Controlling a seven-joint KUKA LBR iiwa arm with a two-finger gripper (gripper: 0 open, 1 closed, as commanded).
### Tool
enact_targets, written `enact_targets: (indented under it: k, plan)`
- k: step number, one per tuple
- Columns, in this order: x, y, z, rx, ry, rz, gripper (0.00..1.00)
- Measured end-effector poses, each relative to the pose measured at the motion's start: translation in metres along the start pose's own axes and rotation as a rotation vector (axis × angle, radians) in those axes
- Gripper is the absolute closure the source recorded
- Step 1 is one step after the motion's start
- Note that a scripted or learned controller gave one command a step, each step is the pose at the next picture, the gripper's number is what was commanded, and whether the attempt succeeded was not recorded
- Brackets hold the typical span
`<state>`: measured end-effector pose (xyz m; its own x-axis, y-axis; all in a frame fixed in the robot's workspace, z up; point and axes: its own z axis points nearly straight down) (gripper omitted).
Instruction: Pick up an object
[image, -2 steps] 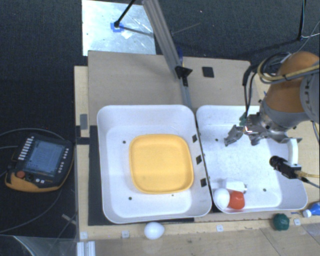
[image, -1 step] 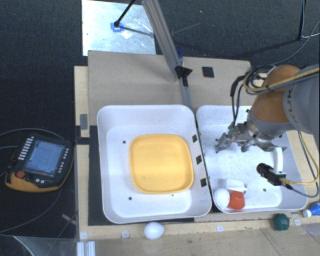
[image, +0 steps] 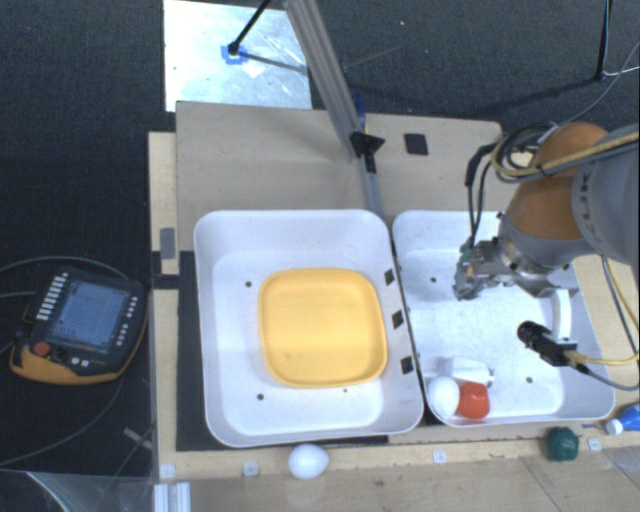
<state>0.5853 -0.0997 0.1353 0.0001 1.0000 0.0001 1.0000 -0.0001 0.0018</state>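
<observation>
A square yellow plate (image: 323, 326) lies in the left bin (image: 230, 250). In the right bin (image: 430, 245) a small red object (image: 473, 401), a white egg-like ball (image: 443, 393) and a white piece (image: 467, 369) crowd the front-left corner. My gripper (image: 470, 280) hangs over the middle of the right bin, pointing left, well behind those objects. I see nothing between its fingers.
A white egg (image: 308, 461) rests on the bench in front of the left bin. A dark green ball (image: 561, 443) and a blue item (image: 628, 421) sit by the right bin's front corner. A teach pendant (image: 80, 323) lies on the floor at left. A metal rod (image: 335, 75) slants in from the back.
</observation>
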Motion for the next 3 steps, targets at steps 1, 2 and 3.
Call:
enact_targets:
  k: [1,2,3]
  plan:
    - [0.001,-0.008,-0.048,-0.003,0.000,-0.001,1.00]
    - [0.003,0.002,-0.096,-0.003,0.000,-0.001,1.00]
    - [0.003,0.003,-0.144,-0.003,0.000,-0.001,1.00]
